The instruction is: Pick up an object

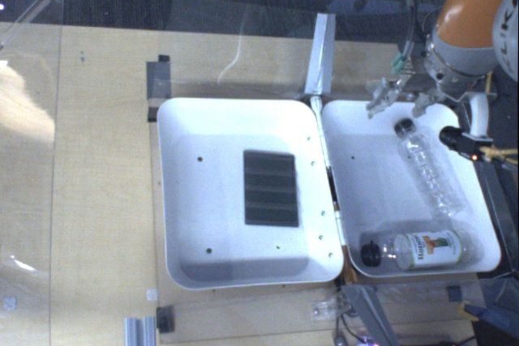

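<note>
My gripper (400, 100) hangs over the far rim of the right bin (350, 174), its two metal fingers spread open with nothing between them. Just in front of it a clear plastic bottle (428, 168) with a black cap lies slanting toward the bin's right side. A second bottle (415, 249), with a white and orange label and a black cap, lies on its side along the near wall. In the left bin (186, 174) a dark ribbed rectangular block (272, 188) lies flat near the middle.
A metal divider post (321, 53) rises at the back between the two bins. The orange-banded arm (478, 4) fills the upper right. A black part with a red light (461, 142) sticks in at the right bin's right edge.
</note>
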You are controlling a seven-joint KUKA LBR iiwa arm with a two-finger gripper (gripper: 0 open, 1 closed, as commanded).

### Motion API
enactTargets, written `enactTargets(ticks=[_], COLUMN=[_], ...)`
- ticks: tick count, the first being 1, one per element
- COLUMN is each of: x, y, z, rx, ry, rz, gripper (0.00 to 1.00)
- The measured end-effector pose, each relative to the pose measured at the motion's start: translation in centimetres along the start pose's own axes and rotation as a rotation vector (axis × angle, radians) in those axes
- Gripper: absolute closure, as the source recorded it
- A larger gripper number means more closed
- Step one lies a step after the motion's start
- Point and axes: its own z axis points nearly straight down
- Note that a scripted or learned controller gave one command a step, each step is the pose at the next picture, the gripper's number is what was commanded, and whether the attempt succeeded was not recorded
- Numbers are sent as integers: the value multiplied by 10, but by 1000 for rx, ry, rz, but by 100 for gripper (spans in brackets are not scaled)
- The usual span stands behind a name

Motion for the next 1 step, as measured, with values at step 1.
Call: enactTargets(ticks=[1], x=[-52], y=[19], z=[159], rx=[-5], ry=[-2], rz=[-2], gripper=[0])
